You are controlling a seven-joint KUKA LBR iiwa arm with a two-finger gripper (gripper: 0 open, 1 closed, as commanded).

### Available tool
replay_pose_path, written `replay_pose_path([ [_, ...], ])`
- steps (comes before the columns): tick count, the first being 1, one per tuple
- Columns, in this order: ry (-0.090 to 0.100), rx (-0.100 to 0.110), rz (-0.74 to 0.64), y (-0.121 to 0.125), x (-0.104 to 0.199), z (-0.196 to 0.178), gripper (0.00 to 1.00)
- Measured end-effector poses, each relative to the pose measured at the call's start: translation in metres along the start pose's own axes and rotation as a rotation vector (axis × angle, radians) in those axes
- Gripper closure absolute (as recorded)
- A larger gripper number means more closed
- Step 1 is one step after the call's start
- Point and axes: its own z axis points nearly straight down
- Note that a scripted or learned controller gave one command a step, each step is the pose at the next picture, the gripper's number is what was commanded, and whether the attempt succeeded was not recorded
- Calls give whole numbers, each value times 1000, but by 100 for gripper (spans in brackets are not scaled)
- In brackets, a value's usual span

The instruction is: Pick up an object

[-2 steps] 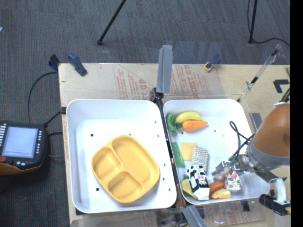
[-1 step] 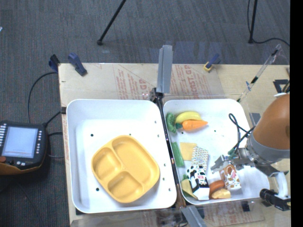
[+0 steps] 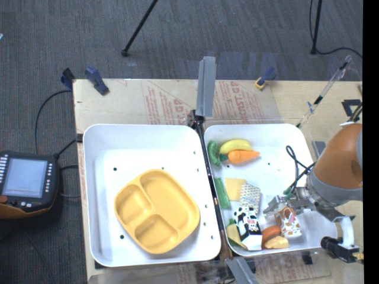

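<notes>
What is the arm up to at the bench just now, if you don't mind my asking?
The KUKA arm reaches in from the right and has its gripper low over the near right part of the right bin, among a heap of small toys. It sits right at a small brown-and-white carton, beside a cow-patterned toy. A toy carrot and banana lie further back. The left bin holds a yellow divided plate. Nothing appears lifted yet.
</notes>
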Motion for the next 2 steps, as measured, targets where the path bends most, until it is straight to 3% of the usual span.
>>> replay_pose_path([
  [1,4,7,5,-1,0,-6,100],
  [2,-3,-7,-139,-11,62,-116,100],
])
